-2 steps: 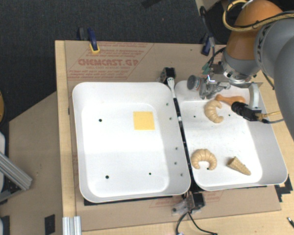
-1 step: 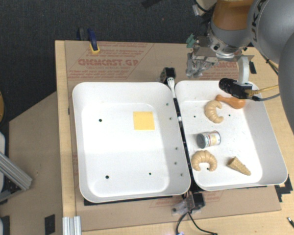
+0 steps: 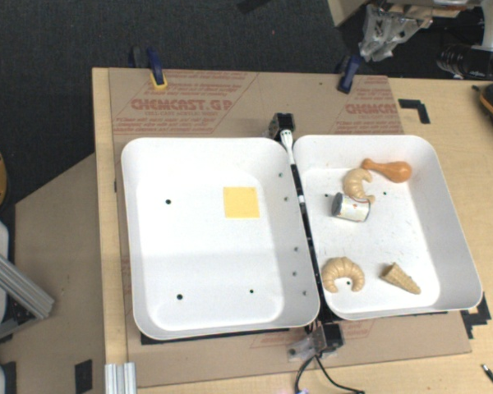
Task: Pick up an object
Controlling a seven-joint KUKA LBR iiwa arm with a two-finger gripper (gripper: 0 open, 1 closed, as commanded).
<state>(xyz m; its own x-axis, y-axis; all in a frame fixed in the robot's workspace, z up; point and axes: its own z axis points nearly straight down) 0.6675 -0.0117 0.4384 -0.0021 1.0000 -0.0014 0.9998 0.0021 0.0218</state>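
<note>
My gripper hangs high at the top right, above the bench's back edge and well away from both bins. The right bin holds a chicken drumstick, a croissant touching a small white and grey cylinder, a second croissant and a tan wedge. In the left bin a flat yellow square lies alone.
The bins sit side by side on a brown cardboard sheet held by blue clamps at the back. A black hinge strip runs between the bins. Cables trail off the front edge.
</note>
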